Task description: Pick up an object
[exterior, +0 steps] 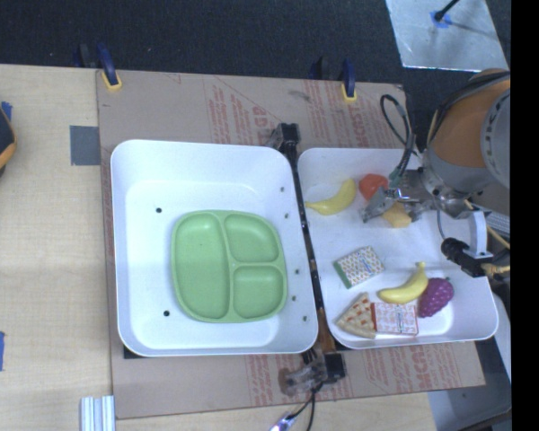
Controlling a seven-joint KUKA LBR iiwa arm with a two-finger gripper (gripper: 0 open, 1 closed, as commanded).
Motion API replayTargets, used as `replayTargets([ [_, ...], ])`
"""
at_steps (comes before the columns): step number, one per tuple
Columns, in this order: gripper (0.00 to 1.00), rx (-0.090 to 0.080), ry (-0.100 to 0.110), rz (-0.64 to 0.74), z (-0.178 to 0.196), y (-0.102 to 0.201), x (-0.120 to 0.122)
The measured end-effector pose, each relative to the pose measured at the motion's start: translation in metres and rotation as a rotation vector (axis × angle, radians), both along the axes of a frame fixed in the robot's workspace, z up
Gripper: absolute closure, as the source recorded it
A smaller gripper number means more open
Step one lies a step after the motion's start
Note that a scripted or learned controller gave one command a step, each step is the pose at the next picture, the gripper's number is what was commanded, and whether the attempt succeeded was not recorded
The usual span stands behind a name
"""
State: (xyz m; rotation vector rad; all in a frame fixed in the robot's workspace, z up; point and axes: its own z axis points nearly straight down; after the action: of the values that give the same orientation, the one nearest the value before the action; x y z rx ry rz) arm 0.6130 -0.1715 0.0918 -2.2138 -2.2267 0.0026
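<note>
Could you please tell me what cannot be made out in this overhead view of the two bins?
- Gripper: too small and blurred in the camera view to read its state.
- Yellow object under the gripper: partly covered by it, identity unclear.
- Red object: partly hidden by the gripper.
- Arm: cut off by the frame's right side.

A robotics lab bench is showing here: two white bins (130, 241) are sitting on a cardboard sheet (207, 106) clamped by blue clips (348, 72) along the upper edge, with cables (397, 119) trailing at upper right and toy food (413, 287) lying at lower right.
</note>
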Motion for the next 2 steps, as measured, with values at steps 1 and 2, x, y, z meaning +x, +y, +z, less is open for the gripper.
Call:
replayTargets([
  [1, 0.00, 0.002, 0.023, 0.000, 0.027, -0.043, 0.038],
  [2, 0.00, 0.007, 0.035, 0.003, -0.001, -0.043, 0.037],
])
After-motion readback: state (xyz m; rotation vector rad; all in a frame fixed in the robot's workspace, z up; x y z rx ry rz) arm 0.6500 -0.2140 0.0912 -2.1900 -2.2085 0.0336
